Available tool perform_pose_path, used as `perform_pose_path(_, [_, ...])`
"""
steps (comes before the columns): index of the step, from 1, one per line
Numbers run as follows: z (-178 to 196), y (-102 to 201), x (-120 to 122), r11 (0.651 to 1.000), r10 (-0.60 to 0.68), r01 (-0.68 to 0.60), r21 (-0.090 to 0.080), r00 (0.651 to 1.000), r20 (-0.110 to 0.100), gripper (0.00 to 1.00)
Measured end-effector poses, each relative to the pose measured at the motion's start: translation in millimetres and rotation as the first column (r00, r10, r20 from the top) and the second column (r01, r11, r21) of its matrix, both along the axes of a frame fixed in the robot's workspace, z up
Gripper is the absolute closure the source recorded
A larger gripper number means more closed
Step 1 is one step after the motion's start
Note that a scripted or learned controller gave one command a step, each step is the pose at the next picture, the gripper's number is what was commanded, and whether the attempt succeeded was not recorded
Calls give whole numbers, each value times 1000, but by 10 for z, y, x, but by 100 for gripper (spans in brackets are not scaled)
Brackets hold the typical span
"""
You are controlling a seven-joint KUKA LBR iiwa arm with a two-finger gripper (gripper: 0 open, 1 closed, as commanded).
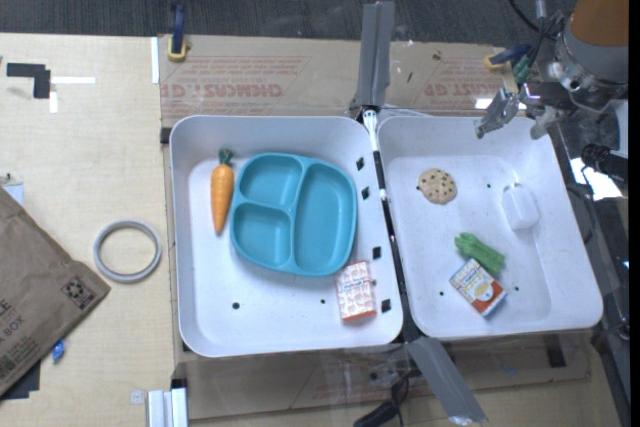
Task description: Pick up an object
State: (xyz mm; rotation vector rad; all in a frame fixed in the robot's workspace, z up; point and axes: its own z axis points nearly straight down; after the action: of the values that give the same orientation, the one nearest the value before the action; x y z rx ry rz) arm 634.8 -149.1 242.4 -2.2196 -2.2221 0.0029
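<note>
Bench: wood-toned top under me, a sheet of printed cardboard (pixel 300 73) beneath two shallow white bins, dark carpet beyond the far edge.
Left bin (pixel 200 315): a blue divided plate (pixel 295 213) sits in the middle, a toy carrot (pixel 221 195) lies just beside its left rim, and a small red-and-white carton (pixel 356 292) rests near the front right corner.
Right bin (pixel 560 300): a cookie (pixel 437 185) lies flat toward the back left, a white rounded object (pixel 520 207) sits near the right wall, a green leafy piece (pixel 480 251) lies in the middle, touching or nearly touching a small juice box (pixel 476 286) in front of it.
My gripper (pixel 518 107): it hangs over the back right corner of the right bin, above the rim, with nothing between my fingers; the two tips stand apart.
Why I am here: I judge this a staging pose, high and off to the corner so the bin's contents lie unobstructed below.
Likely targets: any right-bin item counts; the cookie is nearest and stands alone.
Open room: bare floor surrounds the cookie on all sides, so my fingers could straddle it.
Edges: the white object sits close to the right wall, leaving little room there; the green piece and juice box crowd each other.
Off the bins: a tape ring (pixel 127 249) and a brown box (pixel 35 300) lie at the left, well apart.
</note>
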Motion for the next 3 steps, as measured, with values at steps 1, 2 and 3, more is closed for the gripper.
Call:
perform_pose_path(1, [-1501,291,-242,998,68,-68,0,998,3,0])
perform_pose_path(2, [-1508,113,-982,990,138,-138,1,990,1,0])
perform_pose_path(3, [-1418,106,-979,991,135,-135,1,991,2,100])
